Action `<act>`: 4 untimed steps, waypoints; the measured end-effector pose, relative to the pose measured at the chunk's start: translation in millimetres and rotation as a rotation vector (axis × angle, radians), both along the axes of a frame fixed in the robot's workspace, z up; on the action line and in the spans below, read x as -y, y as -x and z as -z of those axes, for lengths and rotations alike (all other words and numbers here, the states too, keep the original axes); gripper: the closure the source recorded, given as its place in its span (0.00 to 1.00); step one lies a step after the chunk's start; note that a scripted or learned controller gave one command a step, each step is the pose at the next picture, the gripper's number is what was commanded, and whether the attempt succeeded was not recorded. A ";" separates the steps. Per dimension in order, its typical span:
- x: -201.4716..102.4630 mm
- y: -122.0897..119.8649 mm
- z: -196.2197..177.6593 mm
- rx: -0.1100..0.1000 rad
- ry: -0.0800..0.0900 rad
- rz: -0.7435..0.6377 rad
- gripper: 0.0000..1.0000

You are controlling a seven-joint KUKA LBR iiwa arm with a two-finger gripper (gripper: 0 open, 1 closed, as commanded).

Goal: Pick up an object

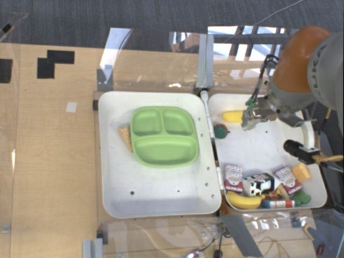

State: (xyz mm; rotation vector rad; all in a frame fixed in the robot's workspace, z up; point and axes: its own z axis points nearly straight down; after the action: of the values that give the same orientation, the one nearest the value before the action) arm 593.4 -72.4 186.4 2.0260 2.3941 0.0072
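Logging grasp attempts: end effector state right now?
End effector: cannot be told; hovering over the right bin beside the yellow corn cob, nothing visibly held.

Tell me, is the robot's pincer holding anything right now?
It cannot be told. The pincer hangs low in the right bin, right beside a yellow toy, but nothing shows between its tips.

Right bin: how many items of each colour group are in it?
Yellow: 3, the small yellow plastic piece, yellow banana, yellow-orange block.
Green: 2, the round green toy, dark green piece.
Red-and-white cartons: 2.
Black-and-white cow toy: 1.
Red-and-blue marker: 1.
Total: 9
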 end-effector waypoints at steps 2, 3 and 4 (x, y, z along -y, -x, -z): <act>29.9 -76.3 75.5 -0.003 0.001 -0.058 0.00; 42.7 -19.4 96.0 0.006 0.003 -0.069 0.00; 40.1 -22.4 82.9 0.015 0.001 -0.076 1.00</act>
State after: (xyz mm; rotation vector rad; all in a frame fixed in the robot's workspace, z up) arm 615.8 -112.6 103.6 1.9266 2.4600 0.0209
